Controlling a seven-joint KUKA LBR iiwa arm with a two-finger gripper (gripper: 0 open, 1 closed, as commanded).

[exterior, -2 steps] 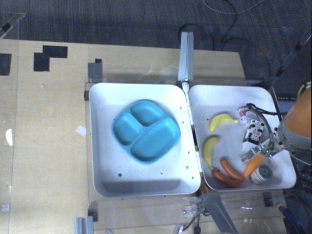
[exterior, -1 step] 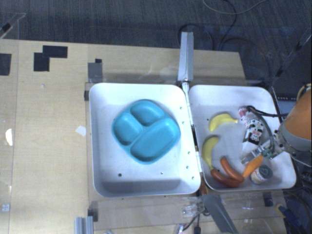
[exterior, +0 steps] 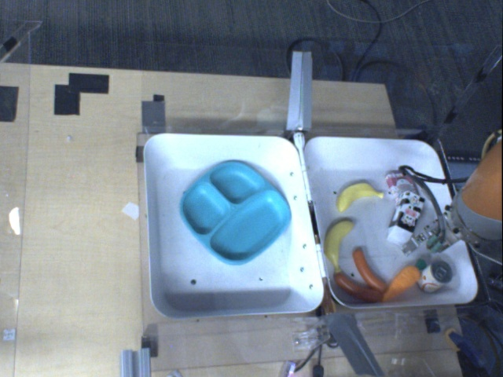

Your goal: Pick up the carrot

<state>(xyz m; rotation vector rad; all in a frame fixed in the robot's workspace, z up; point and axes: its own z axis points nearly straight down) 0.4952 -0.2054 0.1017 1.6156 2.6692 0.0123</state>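
Orange carrot, two bananas

**Two bins, side by side on the desk**

The shallow white left bin holds a blue three-compartment plastic plate. In the shallow white right bin, two yellow banana-shaped toys lie behind a red sausage-shaped toy; the orange toy carrot lies just right of it, below the claw.

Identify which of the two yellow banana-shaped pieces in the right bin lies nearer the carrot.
The lower yellow piece, by the bin's left wall, just above the sausages; it is nearer the carrot than the upper one.
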